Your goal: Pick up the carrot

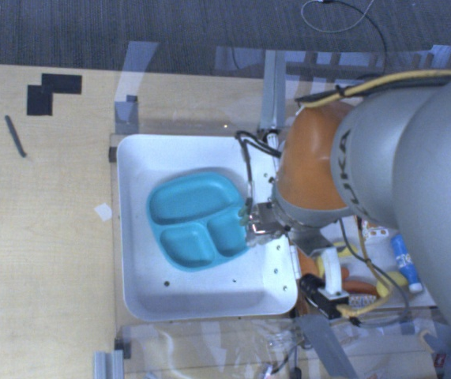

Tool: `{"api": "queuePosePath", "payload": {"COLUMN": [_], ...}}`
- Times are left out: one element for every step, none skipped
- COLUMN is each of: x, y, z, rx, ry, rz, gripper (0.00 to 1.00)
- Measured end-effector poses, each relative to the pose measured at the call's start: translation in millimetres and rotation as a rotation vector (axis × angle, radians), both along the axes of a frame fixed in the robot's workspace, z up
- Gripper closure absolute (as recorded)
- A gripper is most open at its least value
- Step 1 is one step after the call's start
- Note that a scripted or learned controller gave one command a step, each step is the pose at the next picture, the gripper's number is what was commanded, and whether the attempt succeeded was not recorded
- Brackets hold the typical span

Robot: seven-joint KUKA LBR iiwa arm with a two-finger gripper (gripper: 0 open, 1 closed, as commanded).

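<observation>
A pale wooden bench (43, 243) with black tape marks (51, 93) is seen at nine o'clock. The left bin (142, 290) holds a blue divided tray (197, 219). The gripper (258, 221) meets its three o'clock rim; its state cannot be told. The carrot (359, 287) lies at four o'clock.

This looks like a robotics lab. A big grey industrial arm (415, 164) reaches over white bins (134, 235) on a pale wooden bench (43, 235). Black tape marks (51, 93) sit near its far left corner (loose cables (351, 14) lie on the carpet behind).
</observation>
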State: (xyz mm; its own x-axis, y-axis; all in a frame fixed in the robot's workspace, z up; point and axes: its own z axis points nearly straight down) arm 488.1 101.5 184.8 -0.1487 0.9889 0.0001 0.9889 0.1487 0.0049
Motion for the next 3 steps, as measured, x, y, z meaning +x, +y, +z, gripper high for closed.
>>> {"api": "queuePosePath", "payload": {"x": [2,20,0], "y": [-25,-88,-87], "z": [0,40,7], "rx": [-0.002,-0.004,-0.002], "ry": [-0.002,-0.004,-0.001], "rz": [0.435,0.424,0.282], "gripper": [1.00,1.00,1.00]}}
